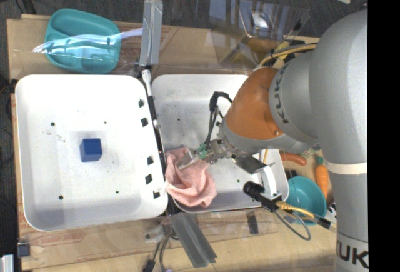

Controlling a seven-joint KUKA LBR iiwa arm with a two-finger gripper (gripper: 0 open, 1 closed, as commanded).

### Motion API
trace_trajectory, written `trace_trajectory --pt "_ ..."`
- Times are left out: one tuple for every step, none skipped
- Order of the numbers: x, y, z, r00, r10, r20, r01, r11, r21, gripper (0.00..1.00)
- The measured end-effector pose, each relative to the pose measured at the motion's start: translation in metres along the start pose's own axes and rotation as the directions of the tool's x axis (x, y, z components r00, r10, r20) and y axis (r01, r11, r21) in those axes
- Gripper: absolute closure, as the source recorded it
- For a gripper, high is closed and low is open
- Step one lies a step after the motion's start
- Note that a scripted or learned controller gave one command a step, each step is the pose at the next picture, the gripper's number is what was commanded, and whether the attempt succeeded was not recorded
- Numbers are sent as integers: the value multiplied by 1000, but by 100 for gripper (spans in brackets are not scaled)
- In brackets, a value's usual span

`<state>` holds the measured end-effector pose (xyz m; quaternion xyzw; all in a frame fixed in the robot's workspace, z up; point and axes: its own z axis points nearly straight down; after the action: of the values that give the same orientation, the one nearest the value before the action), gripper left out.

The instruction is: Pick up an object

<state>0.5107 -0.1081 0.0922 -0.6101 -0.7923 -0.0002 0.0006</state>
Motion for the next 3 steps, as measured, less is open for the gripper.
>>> trace_trajectory --pt "-13 63 0 992 129 1 -129 992 1 0" --pt "-12 64 -10 992 123 -1 -123 992 2 100" --pt "19 133 -100 1000 -27 2 27 1000 -1 100"
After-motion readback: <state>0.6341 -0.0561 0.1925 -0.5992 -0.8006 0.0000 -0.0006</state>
